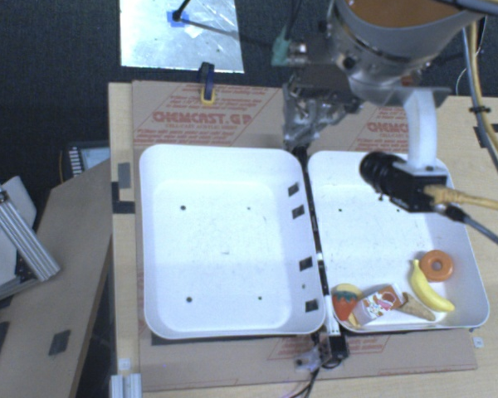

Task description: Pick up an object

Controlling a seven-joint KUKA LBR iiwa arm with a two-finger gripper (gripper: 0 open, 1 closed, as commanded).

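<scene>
1. Camera view, arm: the grey arm with its orange band comes in from the right, and its gripper [299, 135] hangs above the far rim where the 2 bins meet. I cannot tell how its tips are set; they blur into a dark cluster against the cardboard.

2. Camera view, left bin [162, 247]: it lies forward and to the left of the gripper, and nothing to pick shows on its floor.

3. Camera view, right bin [349, 222]: the candidates sit bunched in its near corner, well apart from the gripper, forward and to the right of it.
   - A yellow banana [427, 290] lies curved along the right side of the bunch.
   - An orange ring-shaped piece [436, 264] sits just beyond the banana's upper end, touching or nearly so.
   - A flat red-and-white packet [377, 304] lies left of the banana.
   - A small orange-and-yellow rounded item [345, 298] sits against the near rim.

4. Judgement on handling: all 4 look like light toy pieces. The banana seems the best choice, likely stiff and smooth, so it could slip; closing across its narrow middle, square to its curve, should hold it. The packet lies flat and would be hard to get under.

5. Risk: the items crowd together near the wall, so a descent could nudge neighbours.
</scene>
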